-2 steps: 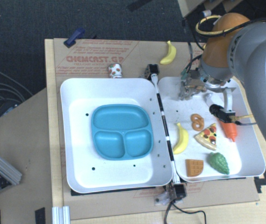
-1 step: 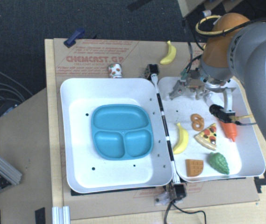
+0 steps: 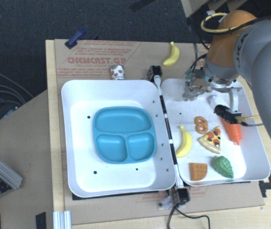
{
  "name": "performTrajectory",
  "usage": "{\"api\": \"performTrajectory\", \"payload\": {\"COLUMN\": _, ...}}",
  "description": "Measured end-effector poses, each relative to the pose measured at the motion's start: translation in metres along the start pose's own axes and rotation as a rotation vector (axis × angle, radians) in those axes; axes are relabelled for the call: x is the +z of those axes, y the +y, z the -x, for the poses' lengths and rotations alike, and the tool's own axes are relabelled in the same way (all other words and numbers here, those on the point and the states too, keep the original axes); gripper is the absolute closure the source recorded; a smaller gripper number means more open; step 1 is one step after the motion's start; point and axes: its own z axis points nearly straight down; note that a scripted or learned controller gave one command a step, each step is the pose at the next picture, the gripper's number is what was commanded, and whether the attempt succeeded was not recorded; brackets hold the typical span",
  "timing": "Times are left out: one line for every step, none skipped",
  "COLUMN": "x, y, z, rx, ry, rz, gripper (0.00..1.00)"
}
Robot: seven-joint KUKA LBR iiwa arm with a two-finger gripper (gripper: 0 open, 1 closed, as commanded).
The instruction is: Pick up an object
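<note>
- While I hang over the right bin's [image 3: 254, 168] far-left corner, my jaws [image 3: 195, 90] sit low above bare white floor; whether they're apart or together, I cannot tell.
- Nothing visible between them.
- Down the bin: pretzel [image 3: 201, 124], pizza slice [image 3: 211, 140], carrot [image 3: 234, 131] by the right wall.
- Banana [image 3: 185, 142] lies against the left wall; waffle [image 3: 197, 171] and green leafy piece [image 3: 223, 166] near the front edge.
- Left bin [image 3: 73, 128] carries a blue divided plate [image 3: 124, 133].
- On the table [image 3: 59, 70], a second banana [image 3: 172, 56] beyond the bins.

Arm [image 3: 261, 46] reaching from right — wrist bent down, fingers [image 3: 195, 90] low.
</note>
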Motion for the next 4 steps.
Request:
{"api": "performTrajectory", "payload": {"x": 0.0, "y": 0.0, "z": 0.0, "rx": 0.0, "ry": 0.0, "rz": 0.0, "gripper": 0.0}}
{"api": "performTrajectory", "payload": {"x": -0.01, "y": 0.001, "z": 0.0, "rx": 0.0, "ry": 0.0, "rz": 0.002, "gripper": 1.0}}
{"api": "performTrajectory", "payload": {"x": -0.01, "y": 0.0, "z": 0.0, "rx": 0.0, "ry": 0.0, "rz": 0.001, "gripper": 0.0}}
{"api": "performTrajectory", "payload": {"x": 0.021, "y": -0.002, "z": -0.002, "rx": 0.002, "ry": 0.002, "rz": -0.009, "gripper": 0.0}}
